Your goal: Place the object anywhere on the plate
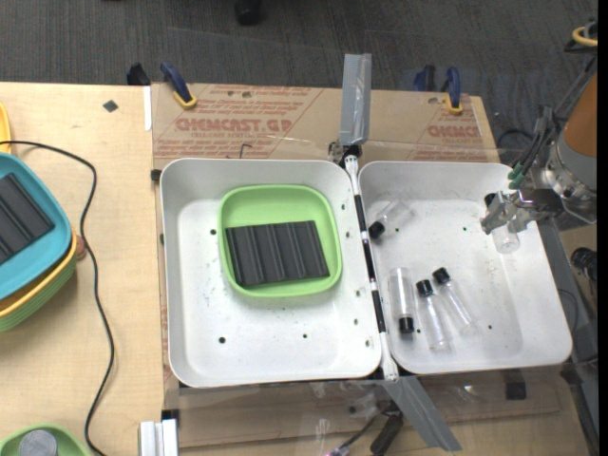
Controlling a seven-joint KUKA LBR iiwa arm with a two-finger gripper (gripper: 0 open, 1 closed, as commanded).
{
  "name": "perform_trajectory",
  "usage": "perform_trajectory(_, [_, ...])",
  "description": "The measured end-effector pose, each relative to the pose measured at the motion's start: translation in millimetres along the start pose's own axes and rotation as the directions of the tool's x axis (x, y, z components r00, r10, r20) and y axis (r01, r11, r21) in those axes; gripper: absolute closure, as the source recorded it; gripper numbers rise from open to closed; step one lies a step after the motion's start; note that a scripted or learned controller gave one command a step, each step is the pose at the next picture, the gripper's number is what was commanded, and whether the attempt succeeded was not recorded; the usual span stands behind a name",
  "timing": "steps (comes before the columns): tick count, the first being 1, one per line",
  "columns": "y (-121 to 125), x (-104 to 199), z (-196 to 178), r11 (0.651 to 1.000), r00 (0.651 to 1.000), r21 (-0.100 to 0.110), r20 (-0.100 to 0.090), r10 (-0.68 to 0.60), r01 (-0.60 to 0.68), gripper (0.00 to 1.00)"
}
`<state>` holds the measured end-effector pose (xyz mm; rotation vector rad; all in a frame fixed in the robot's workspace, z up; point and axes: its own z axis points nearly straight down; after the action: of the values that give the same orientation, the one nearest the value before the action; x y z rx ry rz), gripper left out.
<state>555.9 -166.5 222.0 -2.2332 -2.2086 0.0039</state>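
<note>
A green square plate sits in the left bin with a dark ridged pad lying on it. Several clear vials with black caps lie in the right bin: one vial near the divider, two more vials beside it, and another vial further back. My gripper hangs over the right bin's far right side, away from the plate. A clear, vial-like shape shows just under it; whether it is held is unclear.
Stacked teal and yellow dishes stand at the left edge of the bench, with a black cable looping past them. Blue-and-orange clamps pin a cardboard sheet behind the bins. A grey bracket rises at the divider.
</note>
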Motion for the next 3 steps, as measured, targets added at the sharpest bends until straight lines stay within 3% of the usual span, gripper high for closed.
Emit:
perform_trajectory(1, [0,0,0,1.0,1.0,0.0,0.0,0.0,0.0,0.0])
perform_trajectory(2, [-27,-23,-75,0.967,0.967,-0.001,0.001,0.253,-0.253,0.0])
perform_trajectory(3, [-40,12,-65,0.935,0.935,0.003,0.0,0.356,-0.356,0.0])
